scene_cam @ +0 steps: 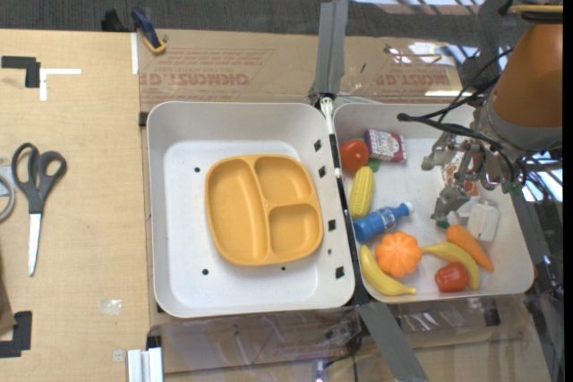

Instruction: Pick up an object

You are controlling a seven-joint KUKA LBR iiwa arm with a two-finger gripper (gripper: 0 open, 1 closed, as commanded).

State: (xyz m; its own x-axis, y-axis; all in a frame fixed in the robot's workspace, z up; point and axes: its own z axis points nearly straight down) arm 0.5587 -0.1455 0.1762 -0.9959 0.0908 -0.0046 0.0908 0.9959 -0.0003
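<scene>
My end effector [455,192] hung over the right bin [421,282], near its far-right side, just above the carrot [469,246]. Couldn't tell how far open it was; cables and brackets cluttered it, and nothing showed gripped.

Carrot looked the nearest pick: it lay at the bin's right edge, just beside a small white block [483,219], above the red pepper [453,277] and the yellow banana [455,255]. Prob. hollow plastic toy, so light, stiff, smooth and a bit slippery, not fragile. Its long axis ran diagonal, upper-left to lower-right, and which end was the tip I couldn't tell. Best hold, I judged: across the thick middle, squeezing perpendicular to that axis, so it wouldn't squirt out.
</scene>
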